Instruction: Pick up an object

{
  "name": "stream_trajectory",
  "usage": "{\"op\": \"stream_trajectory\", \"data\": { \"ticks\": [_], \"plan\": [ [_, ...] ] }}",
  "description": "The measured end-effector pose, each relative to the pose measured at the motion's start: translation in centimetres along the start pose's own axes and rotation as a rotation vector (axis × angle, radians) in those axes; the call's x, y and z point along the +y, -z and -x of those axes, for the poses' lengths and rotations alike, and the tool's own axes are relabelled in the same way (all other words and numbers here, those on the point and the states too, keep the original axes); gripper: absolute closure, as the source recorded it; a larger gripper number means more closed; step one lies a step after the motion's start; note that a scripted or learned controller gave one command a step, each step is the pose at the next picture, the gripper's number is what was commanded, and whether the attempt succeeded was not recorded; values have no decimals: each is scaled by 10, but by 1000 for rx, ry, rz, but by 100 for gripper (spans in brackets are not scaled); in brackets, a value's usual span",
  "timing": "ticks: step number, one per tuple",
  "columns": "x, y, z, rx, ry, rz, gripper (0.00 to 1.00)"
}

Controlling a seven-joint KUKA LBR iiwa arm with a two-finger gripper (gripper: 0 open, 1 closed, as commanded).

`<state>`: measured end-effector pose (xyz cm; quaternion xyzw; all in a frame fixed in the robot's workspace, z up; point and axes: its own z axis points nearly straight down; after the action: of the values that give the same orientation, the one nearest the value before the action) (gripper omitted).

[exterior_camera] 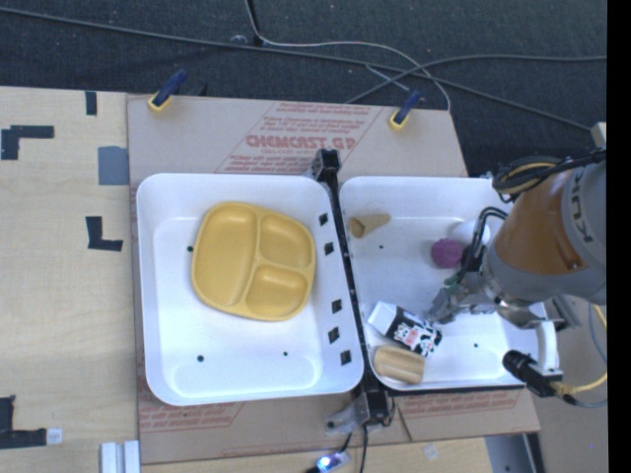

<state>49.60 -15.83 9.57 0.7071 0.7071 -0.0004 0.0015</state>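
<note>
The small black-and-white carton with a cow-patch print (405, 327) lies on its side in the right-hand white bin (414, 205), near the front wall. Its long axis runs on a slant, from upper left, near the divider between the bins, down to lower right. Its left end shows a plain white face; the rest carries black blotches and a touch of red. The print is too small to read.

The gripper (441, 306) is low over the carton's right end, just beside or touching it; which one cannot be told. How far it is open cannot be told either, since the wrist and the arm's orange band cover it from above.

Just in front of the carton lies a tan bread-roll-shaped piece (398, 365). A purple round object (447, 252) sits farther back, partly behind the arm. A small tan wedge-shaped piece (366, 225) lies near the divider. The left-hand white bin (163, 294) holds a yellow divided plastic plate (252, 260).
</note>
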Motion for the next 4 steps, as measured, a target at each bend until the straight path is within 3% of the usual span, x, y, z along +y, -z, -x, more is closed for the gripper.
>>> {"op": "stream_trajectory", "data": {
  "ticks": [2,3,4],
  "plan": [
    [-6,108,12,1,1,3,100],
    [-5,129,12,2,2,0,100],
    [0,127,-38,3,5,-2,100]
  ]
}}
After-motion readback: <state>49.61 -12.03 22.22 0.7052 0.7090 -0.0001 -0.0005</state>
